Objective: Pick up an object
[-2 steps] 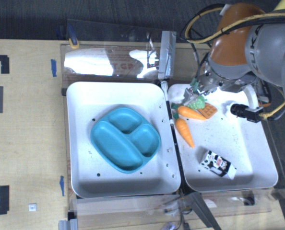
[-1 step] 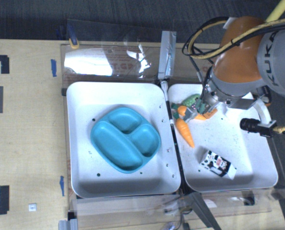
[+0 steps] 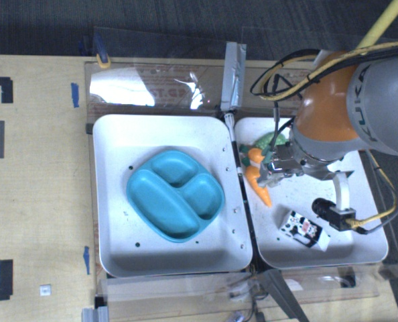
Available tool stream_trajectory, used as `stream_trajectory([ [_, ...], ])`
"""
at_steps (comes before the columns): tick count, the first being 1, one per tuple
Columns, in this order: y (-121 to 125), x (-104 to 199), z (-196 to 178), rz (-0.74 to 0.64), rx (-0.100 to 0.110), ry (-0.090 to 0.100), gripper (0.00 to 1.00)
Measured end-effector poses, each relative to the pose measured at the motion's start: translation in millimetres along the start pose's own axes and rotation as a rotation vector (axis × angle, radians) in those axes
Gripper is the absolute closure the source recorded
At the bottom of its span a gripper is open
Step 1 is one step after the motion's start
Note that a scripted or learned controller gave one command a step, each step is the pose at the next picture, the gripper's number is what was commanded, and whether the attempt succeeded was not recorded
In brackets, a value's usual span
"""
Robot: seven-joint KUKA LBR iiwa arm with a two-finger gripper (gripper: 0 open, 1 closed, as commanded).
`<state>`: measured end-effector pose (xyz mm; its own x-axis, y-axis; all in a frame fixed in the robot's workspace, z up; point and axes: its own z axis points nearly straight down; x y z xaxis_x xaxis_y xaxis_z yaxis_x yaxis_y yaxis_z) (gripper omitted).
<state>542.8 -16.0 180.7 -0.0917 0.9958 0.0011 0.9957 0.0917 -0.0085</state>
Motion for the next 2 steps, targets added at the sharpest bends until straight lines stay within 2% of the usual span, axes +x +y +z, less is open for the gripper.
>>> stream_trajectory([
  [1, -68, -42, 0, -0.368, -0.002, 0.000, 1.00],
  [2, 10, 3, -1, -0.699, -0.008, -0.004, 1.00],
])
